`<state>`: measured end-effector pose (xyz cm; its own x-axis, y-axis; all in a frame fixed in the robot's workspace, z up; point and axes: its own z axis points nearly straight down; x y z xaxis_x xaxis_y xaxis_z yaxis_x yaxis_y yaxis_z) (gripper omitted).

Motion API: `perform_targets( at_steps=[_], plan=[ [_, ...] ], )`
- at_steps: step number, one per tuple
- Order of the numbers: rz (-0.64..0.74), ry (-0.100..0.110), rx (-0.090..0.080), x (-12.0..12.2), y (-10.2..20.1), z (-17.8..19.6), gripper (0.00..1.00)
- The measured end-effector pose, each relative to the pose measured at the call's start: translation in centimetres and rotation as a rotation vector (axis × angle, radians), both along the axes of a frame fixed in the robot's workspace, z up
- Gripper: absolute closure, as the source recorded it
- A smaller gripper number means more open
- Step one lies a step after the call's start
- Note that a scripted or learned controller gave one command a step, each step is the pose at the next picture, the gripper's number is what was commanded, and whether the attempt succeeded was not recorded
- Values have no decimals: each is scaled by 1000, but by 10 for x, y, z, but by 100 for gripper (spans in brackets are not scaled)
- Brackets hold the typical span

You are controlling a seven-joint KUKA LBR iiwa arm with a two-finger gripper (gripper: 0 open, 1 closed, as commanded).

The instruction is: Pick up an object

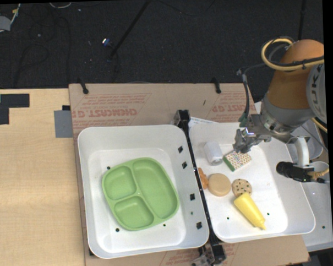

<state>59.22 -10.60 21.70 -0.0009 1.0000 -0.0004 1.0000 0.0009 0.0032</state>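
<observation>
The gripper (243, 144) hangs over the right bin (291, 220), directly above a small green-edged patterned block (237, 160) that lies just below its tip; whether they touch cannot be told, nor how the tool is set. Left of the block lies a white cylinder (213, 152), and nearer the camera sit a tan disc (219, 184), a speckled cookie (241, 186) and a yellow piece (250, 210). A green divided plate (139, 193) rests in the left bin (90, 155).

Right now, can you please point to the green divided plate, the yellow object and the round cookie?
green divided plate (140, 193): camera view, on the ridge where its compartments meet.
yellow object (250, 210): camera view, on the middle of its body.
round cookie (241, 186): camera view, on its speckled top face.
</observation>
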Motion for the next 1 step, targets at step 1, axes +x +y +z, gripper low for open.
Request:
perform_targets(
  at_steps=[1],
  plan=[
    [-1,1,0,1,-4,43,100]
  ],
)
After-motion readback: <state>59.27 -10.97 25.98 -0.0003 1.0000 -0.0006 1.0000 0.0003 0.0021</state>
